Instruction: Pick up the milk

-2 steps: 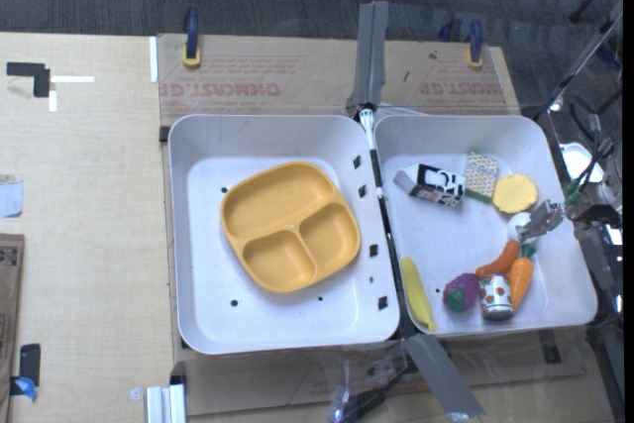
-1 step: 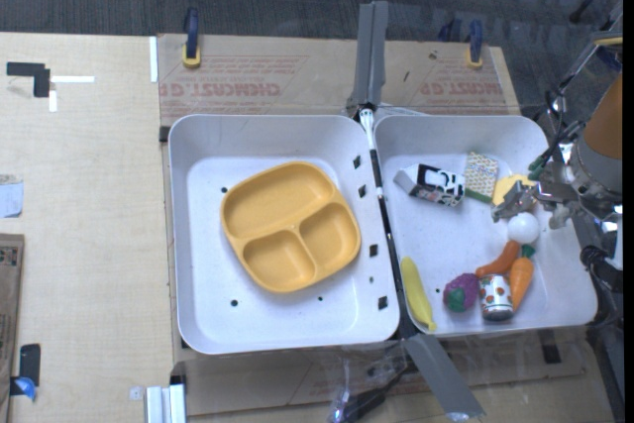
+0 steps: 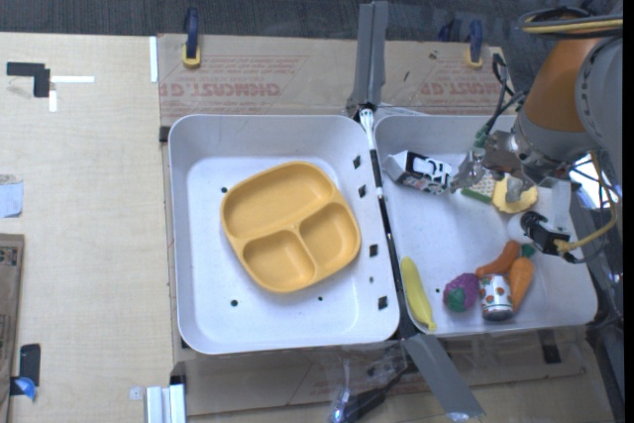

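The milk [image 3: 420, 171] is a small white carton with black patches. It lies on its side near the back left corner of the right bin [image 3: 446, 238]. My gripper [image 3: 469, 178] hangs low over the bin just to the right of the carton, close to its right end. Whether it touches the carton is not clear. The grey arm with its orange band [image 3: 557, 94] reaches in from the right.
A pale yellow item [image 3: 513, 195] lies beside the gripper. Near the front of the right bin are a carrot [image 3: 513, 270], a small can [image 3: 497, 298], a purple item [image 3: 459, 292] and a yellow banana [image 3: 416, 294]. The left bin [image 3: 198, 213] holds a yellow divided plate [image 3: 289, 226].
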`<action>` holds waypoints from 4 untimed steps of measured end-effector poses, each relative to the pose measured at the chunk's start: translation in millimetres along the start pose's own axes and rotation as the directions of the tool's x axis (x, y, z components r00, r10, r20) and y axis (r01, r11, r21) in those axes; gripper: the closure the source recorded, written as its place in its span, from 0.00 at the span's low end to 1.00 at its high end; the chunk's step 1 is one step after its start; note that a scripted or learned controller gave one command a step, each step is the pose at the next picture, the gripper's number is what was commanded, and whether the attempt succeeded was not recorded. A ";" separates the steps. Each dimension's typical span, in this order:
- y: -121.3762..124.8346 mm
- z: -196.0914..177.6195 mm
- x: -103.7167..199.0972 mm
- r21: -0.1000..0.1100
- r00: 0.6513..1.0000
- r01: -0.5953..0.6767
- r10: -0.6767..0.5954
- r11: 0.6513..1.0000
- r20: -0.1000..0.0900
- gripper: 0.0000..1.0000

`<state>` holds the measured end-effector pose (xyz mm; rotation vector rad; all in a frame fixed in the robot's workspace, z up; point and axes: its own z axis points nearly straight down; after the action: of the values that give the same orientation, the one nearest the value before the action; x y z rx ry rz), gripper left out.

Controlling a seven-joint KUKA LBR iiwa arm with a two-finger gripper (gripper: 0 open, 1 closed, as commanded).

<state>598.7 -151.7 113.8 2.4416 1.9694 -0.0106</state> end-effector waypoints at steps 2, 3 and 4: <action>30.6 -74.8 142.5 0.005 1.000 -0.030 0.030 1.000 -0.004 0.00; 54.3 -2.2 64.0 -0.019 0.990 -0.139 0.139 0.990 -0.010 0.00; 54.7 5.7 59.0 -0.030 0.999 -0.054 0.054 0.998 -0.004 0.00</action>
<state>664.6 -105.7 107.7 2.4762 1.8903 0.0224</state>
